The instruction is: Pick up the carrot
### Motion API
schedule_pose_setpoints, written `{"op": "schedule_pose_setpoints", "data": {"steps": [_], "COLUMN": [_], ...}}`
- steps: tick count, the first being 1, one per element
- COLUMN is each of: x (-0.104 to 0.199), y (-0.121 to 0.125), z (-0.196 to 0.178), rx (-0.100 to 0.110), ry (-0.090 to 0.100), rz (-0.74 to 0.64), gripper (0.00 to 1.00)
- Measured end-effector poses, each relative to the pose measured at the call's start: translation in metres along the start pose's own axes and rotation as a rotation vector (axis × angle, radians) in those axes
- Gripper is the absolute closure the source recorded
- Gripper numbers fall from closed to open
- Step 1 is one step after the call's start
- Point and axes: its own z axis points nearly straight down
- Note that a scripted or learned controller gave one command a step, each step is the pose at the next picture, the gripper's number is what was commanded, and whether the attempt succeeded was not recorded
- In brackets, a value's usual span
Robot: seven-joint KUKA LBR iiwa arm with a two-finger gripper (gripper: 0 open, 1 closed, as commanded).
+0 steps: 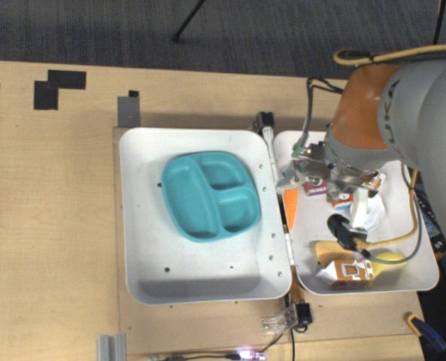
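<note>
Where the right bin meets its left wall — carrot just below-left of gripper | grip unreadable

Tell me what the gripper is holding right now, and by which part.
That cannot be told. The gripper is low in the right bin beside the carrot, but the arm's wrist covers it, so no object is seen in its grasp.

We look down at a slant from above the pale wooden desk, fairly near; both shallow white plastic bins lie below us, dark carpet beyond.
</note>
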Motion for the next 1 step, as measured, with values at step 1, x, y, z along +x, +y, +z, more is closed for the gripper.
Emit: {"op": "schedule_pose_setpoints", "data": {"steps": [1], "x": [0.0000], "y": [0.0000], "z": [0.0000], "rx": [0.000], "ry": [0.000], "rz": [0.000], "gripper": [0.00]}}
